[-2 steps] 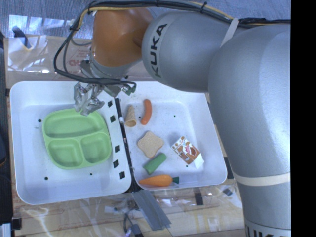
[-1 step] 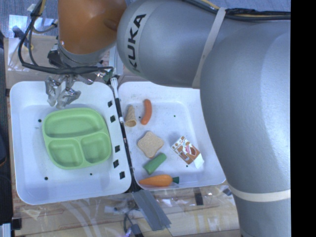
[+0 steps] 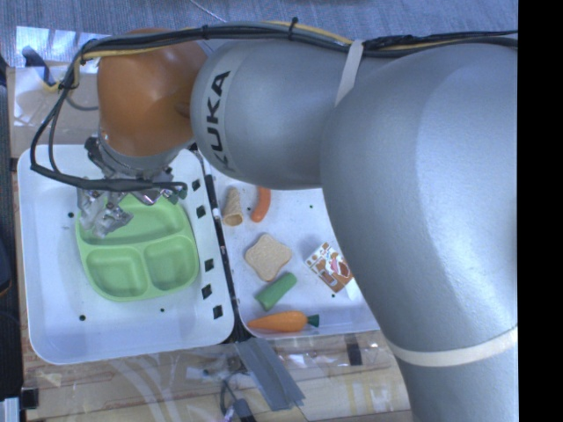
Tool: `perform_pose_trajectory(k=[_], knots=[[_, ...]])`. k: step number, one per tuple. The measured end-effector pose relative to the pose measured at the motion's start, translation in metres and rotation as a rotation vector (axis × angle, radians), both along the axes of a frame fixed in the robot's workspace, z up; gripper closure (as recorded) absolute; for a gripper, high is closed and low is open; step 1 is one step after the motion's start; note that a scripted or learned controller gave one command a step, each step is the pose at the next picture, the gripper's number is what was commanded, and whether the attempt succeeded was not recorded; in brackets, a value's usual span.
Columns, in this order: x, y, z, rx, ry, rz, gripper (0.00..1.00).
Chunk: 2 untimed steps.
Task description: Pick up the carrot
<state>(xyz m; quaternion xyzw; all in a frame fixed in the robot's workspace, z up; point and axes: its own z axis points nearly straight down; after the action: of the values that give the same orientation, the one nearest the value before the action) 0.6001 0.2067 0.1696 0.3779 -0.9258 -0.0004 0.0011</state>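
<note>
Grey KUKA arm (image 3: 352,130) with orange band (image 3: 145,90) reaches from right across both bins. Metal 2-finger gripper (image 3: 104,214) sits over left white bin (image 3: 53,323), above top-left compartment of light green 3-compartment plastic tray (image 3: 145,266). Right white bin (image 3: 330,328) holds orange carrot with green stem end (image 3: 281,323) near front edge, green cucumber-like piece (image 3: 276,290) just behind it, tan bread slice (image 3: 266,256), small orange sausage-shaped piece (image 3: 261,203), beige cone (image 3: 231,206), red-and-white printed packet (image 3: 329,266).
</note>
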Motion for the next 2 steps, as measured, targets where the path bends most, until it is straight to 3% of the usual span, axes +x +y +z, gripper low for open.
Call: perform_pose_trajectory(k=[1, 2], knots=[[-0.025, 0.003, 0.107, 0.002, -0.011, 0.234, 1.00], [-0.053, 0.001, 0.050, 0.001, -0.001, 0.347, 1.00]])
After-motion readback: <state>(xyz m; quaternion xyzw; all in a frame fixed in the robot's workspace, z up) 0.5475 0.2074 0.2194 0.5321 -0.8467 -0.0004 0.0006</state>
